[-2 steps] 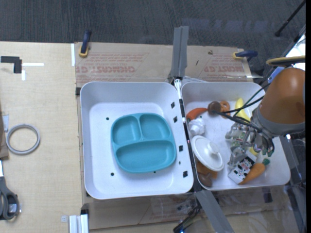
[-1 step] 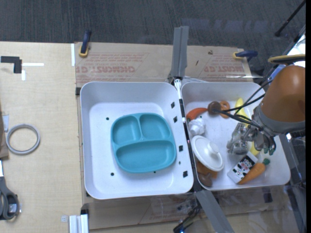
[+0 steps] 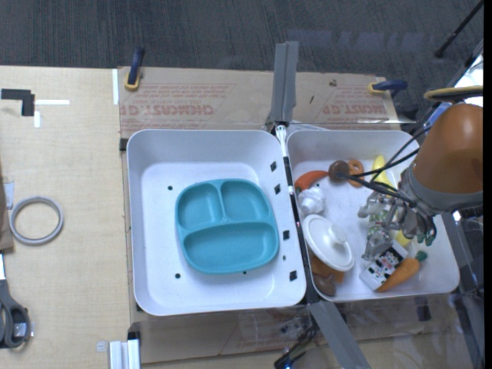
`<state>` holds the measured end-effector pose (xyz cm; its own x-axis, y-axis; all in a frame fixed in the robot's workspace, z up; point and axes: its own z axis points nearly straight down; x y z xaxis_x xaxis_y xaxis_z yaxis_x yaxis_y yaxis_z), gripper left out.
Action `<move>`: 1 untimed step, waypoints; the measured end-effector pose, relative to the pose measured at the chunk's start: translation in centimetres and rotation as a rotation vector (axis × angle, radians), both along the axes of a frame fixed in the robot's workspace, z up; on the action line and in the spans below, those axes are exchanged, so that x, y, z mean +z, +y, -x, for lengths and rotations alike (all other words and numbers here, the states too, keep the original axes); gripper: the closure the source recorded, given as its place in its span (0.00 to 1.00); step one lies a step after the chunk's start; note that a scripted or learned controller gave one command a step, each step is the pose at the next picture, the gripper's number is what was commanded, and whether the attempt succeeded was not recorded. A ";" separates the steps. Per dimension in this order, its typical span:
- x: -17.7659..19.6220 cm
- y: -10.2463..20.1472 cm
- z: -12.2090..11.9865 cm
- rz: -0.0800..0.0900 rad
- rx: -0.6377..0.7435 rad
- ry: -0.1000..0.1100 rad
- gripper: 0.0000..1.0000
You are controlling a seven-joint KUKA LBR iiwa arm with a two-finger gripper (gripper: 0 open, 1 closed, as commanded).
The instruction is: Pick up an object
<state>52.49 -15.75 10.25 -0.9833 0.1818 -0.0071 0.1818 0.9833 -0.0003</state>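
Note:
My gripper hangs low in the right bin, under the orange band of the arm. Its metal fingers point down-left toward a small white carton and an orange carrot at the bin's front. A white lidded cup lies to the gripper's left, over a brown item. Farther back sit a red-orange piece, a brown ball, an orange ring, a yellow piece and a small white lump. I see nothing clearly between the fingers.
The left bin holds a blue three-part plate. A grey tape roll and scissors lie on the wooden bench at the left. Clamps hold cardboard behind the bins. A metal divider runs between the bins.

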 end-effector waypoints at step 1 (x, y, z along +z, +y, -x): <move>-1.0 -0.4 0.6 -0.002 -0.078 0.002 0.00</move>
